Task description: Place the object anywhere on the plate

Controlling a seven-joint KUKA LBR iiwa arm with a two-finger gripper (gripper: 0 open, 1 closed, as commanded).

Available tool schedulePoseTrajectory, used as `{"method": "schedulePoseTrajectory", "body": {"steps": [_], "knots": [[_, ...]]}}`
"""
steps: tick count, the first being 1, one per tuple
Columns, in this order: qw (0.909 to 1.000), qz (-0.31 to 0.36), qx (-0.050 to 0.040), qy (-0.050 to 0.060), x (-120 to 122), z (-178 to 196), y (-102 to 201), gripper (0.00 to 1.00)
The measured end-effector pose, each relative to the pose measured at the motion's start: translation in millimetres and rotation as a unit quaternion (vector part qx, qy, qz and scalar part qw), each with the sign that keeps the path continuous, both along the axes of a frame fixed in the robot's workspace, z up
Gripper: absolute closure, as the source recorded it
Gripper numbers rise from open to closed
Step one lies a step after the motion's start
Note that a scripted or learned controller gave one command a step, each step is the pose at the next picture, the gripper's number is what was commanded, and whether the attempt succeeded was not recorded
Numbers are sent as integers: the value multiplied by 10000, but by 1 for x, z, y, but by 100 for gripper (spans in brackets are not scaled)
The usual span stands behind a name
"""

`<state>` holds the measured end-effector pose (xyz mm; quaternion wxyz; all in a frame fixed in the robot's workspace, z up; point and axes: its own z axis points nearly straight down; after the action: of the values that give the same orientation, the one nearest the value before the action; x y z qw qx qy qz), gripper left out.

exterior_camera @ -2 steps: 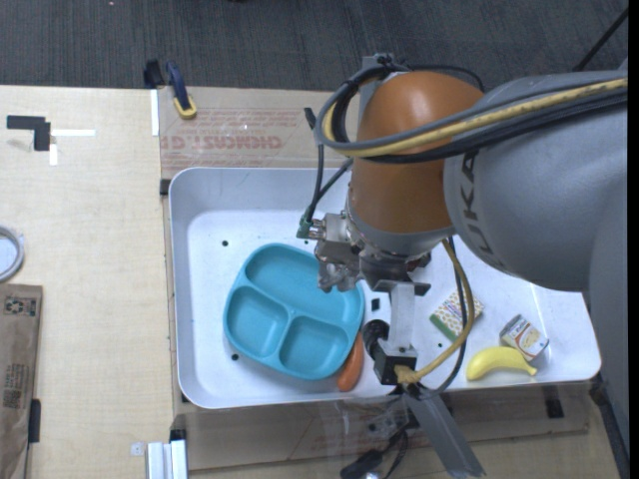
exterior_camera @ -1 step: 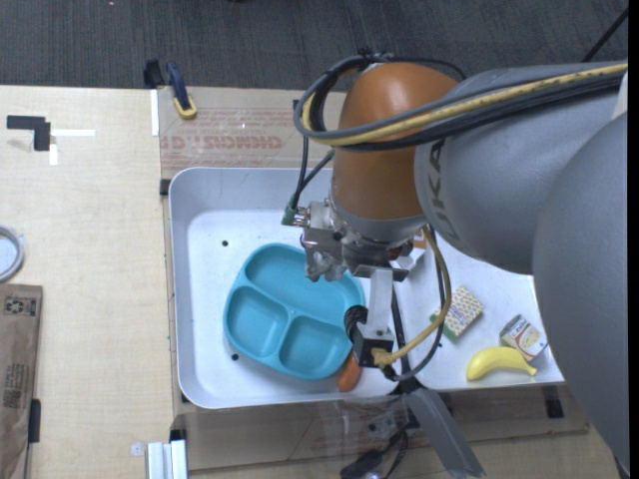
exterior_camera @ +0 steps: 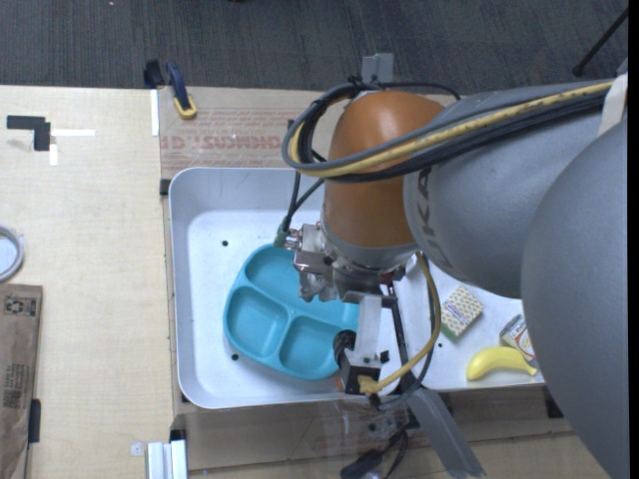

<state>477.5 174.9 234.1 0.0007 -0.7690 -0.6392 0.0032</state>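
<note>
The grey arm [exterior_camera: 559, 218], nearest the lens, is reaching in from the right, and its orange band [exterior_camera: 384, 168] is hanging over the middle of the view. Below that band the gripper [exterior_camera: 327, 282] is hovering over the right-hand edge of the plate; its tip is hiding under the wrist, so whether it is apart, together or clamped on anything cannot be told.

At the far left, a tape roll [exterior_camera: 5, 252] is lying at the edge of the bench, with a brown cardboard piece [exterior_camera: 20, 357] just below it. A blue and yellow clamp [exterior_camera: 176, 88] is gripping the bench's far edge. Next, the left bin [exterior_camera: 185, 267] is holding the blue plate [exterior_camera: 270, 317], which is lying flat with its three compartments facing up, tilted a little toward the bin's near wall.

To the right of the arm's wrist, in the right bin [exterior_camera: 454, 352], a small checkered box [exterior_camera: 461, 312] is lying near a yellow banana [exterior_camera: 499, 364]. Both are sitting well apart from the plate, in the other bin. Which of them is the task's object cannot be told.
</note>
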Motion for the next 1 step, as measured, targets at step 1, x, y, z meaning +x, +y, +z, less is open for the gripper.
{"method": "schedulePoseTrajectory", "body": {"steps": [1], "knots": [[10000, 28, 0, 0, 0, -33, -10, 100]]}}
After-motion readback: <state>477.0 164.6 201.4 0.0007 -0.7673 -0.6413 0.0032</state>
